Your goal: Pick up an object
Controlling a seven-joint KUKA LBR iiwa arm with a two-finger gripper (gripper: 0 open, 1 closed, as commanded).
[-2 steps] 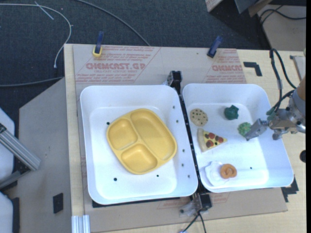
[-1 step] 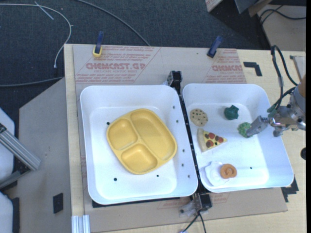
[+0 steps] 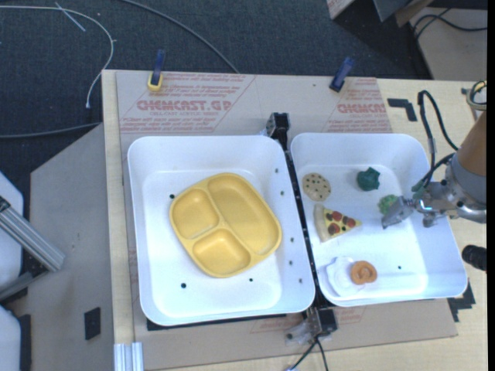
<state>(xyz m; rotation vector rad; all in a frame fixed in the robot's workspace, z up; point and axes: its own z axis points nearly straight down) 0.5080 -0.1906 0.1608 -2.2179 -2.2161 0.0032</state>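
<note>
My gripper (image 3: 404,207) hangs over the right bin (image 3: 441,284), near its right wall, with the arm coming in from the right. A small green piece (image 3: 389,204) sits right at the gripper's tip, touching or nearly touching it; whether it is gripped is unclear. A second, darker green piece (image 3: 369,178) lies just up and to the left. Farther left lie a round cookie (image 3: 315,185) and a pizza slice (image 3: 336,223). An orange donut (image 3: 363,272) rests on a white item near the bin's front.
The left bin (image 3: 147,230) holds a yellow three-compartment tray (image 3: 224,222). A black divider strip (image 3: 298,207) runs between the bins. A cable (image 3: 431,130) loops above the right bin's far right corner.
</note>
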